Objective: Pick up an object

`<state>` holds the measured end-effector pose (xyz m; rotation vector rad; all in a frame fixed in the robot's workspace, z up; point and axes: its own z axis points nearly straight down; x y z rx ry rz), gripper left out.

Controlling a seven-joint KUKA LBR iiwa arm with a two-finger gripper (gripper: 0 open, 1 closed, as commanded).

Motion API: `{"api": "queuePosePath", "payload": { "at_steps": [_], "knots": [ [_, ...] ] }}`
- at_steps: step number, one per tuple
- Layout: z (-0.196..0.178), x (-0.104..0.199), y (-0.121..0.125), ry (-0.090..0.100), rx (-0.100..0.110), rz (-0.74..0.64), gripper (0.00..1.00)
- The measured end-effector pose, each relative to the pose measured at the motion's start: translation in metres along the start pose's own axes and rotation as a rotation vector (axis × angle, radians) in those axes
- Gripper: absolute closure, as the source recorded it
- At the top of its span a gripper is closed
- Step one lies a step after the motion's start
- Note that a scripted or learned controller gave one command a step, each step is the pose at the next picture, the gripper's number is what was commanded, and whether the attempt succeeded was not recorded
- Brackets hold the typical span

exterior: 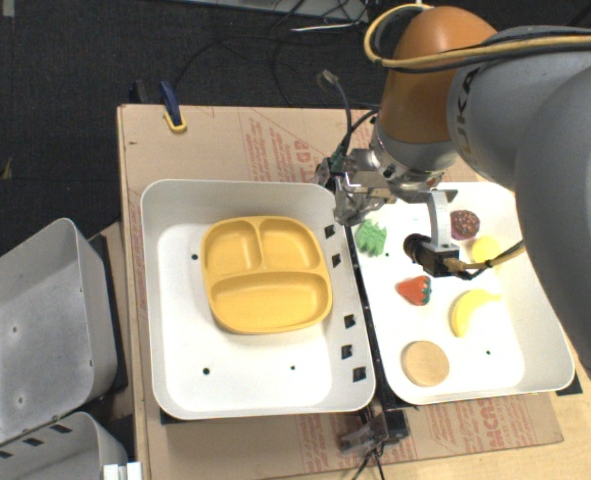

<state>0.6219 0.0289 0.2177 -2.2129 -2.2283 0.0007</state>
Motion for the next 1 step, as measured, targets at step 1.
{"api": "queuePosePath", "payload": {
  "at_steps": [1],
  "knots": [
    [0.0026,0.0599,0.009,0.0,-0.003,0.0,1.0]
  ]
}}
